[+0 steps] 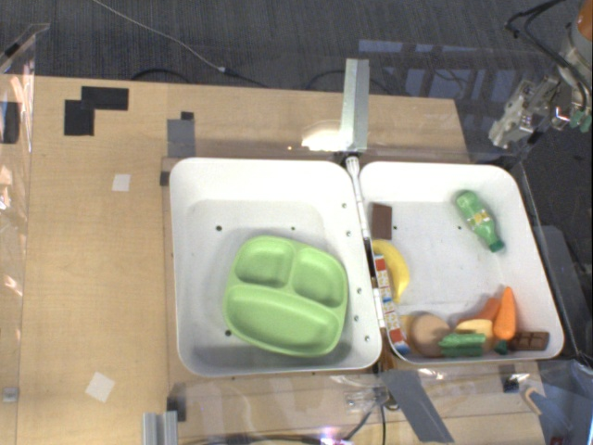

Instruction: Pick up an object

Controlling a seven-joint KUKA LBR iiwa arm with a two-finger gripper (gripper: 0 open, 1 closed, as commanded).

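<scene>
Clutter at five o'clock of the right bin (519, 202) risks a glancing miss; the green bottle (479, 219) lies apart at one o'clock. Whether the tool (519, 119), beyond that bin's corner, is released cannot be told.

- The end effector (524, 119) is seen as a pale grey, metallic assembly with light, slender fingers, its details blurred behind a clear panel.
- A small teal-green spot is seen on the right side of the wrist housing, beside a whitish block.
- A sliver of orange and tan is seen at the frame's top right corner, above the wrist.
- Dark cables are seen curving near the upper right, above the assembly.
</scene>
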